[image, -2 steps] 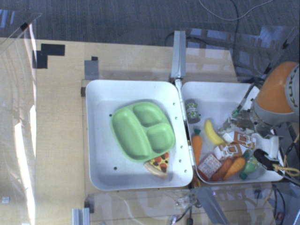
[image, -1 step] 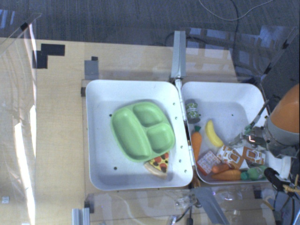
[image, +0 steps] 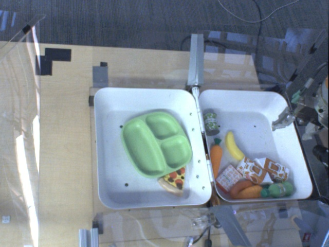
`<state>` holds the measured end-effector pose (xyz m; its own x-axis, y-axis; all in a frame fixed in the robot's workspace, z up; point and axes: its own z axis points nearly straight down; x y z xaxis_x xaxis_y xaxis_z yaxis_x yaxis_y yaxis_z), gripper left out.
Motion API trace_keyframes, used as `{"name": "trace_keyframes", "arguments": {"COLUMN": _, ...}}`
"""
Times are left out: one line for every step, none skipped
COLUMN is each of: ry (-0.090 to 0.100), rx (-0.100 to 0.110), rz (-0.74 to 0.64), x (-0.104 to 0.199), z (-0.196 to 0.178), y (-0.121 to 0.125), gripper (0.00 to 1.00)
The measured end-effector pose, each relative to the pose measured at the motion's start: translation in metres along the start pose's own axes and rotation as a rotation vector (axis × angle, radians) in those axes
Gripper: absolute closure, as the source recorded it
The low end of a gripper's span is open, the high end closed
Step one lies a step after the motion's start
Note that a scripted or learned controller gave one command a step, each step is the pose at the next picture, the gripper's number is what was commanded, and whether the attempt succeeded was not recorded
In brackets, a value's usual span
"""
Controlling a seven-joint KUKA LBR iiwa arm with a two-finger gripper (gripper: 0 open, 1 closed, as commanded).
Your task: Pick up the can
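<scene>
The arm is cut by the right edge, and its gripper is too blurred to read the fingers. The can is too small to read its label. The plate covers part of the pizza slice. The waffles partly hide the orange things under them.

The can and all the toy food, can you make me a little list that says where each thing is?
can: right bin, by its left wall
carrot: right bin, below the can
banana: right bin, beside the carrot
green plate: left bin, middle
pizza slice: left bin, at the plate's lower edge
gripper: over the right bin's right edge, apart from the can
</scene>
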<state>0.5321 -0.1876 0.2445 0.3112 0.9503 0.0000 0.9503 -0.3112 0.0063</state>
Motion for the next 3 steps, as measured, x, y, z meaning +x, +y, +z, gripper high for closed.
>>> {"name": "trace_keyframes", "arguments": {"ry": 0.001, "rx": 0.004, "rz": 0.041, "x": 0.048, "z": 0.143, "y": 0.017, "gripper": 0.0}}
{"name": "trace_keyframes", "arguments": {"ry": 0.001, "rx": 0.001, "rz": 0.272, "x": 0.127, "z": 0.124, "y": 0.085, "gripper": 0.0}}
{"name": "trace_keyframes", "arguments": {"ry": 0.001, "rx": 0.0, "rz": 0.337, "x": 0.098, "z": -0.096, "y": 0.113, "gripper": 0.0}}
